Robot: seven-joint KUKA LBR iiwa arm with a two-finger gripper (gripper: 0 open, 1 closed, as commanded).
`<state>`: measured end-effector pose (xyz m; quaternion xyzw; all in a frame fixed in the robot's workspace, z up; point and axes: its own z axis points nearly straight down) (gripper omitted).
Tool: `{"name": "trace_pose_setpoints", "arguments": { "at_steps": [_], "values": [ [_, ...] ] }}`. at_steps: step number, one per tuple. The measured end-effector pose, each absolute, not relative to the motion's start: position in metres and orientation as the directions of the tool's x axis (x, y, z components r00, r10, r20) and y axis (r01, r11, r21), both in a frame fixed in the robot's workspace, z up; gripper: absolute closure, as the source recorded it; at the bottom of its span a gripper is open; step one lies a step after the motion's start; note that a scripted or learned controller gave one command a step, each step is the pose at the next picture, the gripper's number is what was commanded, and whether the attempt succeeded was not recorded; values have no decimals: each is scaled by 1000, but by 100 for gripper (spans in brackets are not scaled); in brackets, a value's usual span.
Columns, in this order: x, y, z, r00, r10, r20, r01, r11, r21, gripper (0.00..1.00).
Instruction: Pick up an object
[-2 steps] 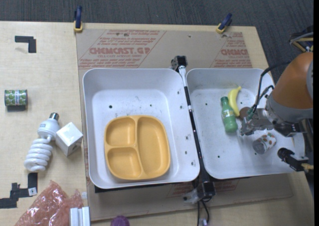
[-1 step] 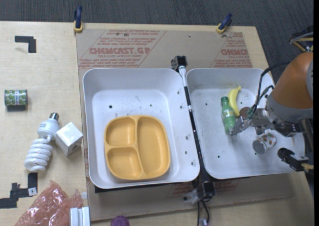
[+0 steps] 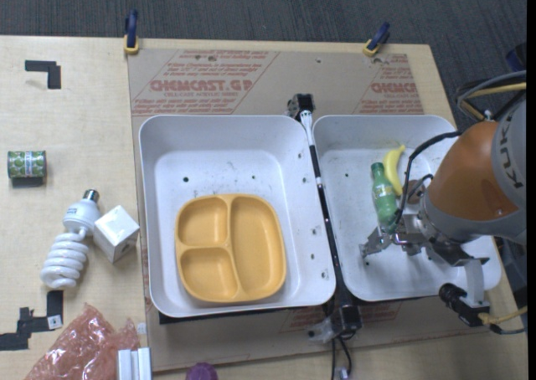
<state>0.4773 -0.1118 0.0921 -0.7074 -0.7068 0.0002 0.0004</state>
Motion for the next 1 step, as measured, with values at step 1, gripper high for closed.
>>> {"name": "trace_pose_setpoints", "arguments": {
  "at_steps": [1],
  "values": [
    [479,-113,102,3,1000,-1,1000,-3,3,100]
  ]
}}
